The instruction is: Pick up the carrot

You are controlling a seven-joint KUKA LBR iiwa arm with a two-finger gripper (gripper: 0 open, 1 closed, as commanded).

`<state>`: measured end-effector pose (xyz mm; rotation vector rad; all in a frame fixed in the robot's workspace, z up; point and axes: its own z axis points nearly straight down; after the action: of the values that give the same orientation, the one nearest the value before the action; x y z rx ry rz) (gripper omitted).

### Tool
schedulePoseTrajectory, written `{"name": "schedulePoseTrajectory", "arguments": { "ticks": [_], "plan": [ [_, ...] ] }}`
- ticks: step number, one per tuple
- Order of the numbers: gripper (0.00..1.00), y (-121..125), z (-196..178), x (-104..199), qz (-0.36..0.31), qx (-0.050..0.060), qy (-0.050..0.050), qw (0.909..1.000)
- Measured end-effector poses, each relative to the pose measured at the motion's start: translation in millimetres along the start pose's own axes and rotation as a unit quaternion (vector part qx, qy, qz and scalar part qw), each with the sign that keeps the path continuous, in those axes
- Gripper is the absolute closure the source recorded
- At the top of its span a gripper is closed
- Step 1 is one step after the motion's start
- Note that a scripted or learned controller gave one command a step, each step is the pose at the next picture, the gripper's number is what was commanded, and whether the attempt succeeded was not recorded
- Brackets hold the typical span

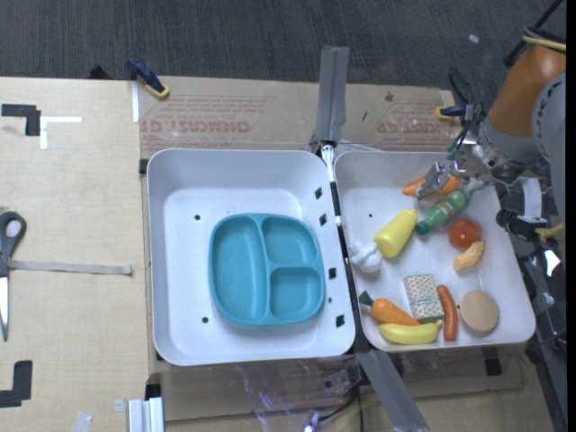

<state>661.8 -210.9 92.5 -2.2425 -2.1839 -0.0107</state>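
Observation:
A carrot (392, 311), orange with a green top, lies in the right bin (360, 201) near its front left, just above a yellow banana (409, 333). A second orange, carrot-like piece (413, 188) lies at the back of that bin. My gripper (439, 179) is right over this piece, which sticks out to its left and is partly hidden under it. The arm reaches in from the right, far from the front carrot.
Also in the right bin are a yellow vegetable (396, 232), green bottle (443, 212), red tomato (463, 232), white piece (366, 257), cracker (420, 295), red sausage (446, 311) and tan bun (480, 313). The left bin (171, 241) holds a blue divided plate (267, 268).

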Motion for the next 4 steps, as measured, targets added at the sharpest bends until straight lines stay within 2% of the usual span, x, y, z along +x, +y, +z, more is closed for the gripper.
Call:
{"name": "schedulePoseTrajectory", "arguments": {
  "ticks": [1,2,3,4],
  "plan": [
    [1.00,-1.4,-9.8,-2.8,-0.001,0.003,-0.004,1.0000],
    [1.00,-6.2,0.1,50.1,0.150,0.002,-0.007,0.9887],
    [0.00,-7.4,1.6,49.0,0.150,0.004,-0.007,0.9886],
    [1.00,-6.5,-8.2,49.1,0.149,0.002,-0.008,0.9888]
  ]
}}
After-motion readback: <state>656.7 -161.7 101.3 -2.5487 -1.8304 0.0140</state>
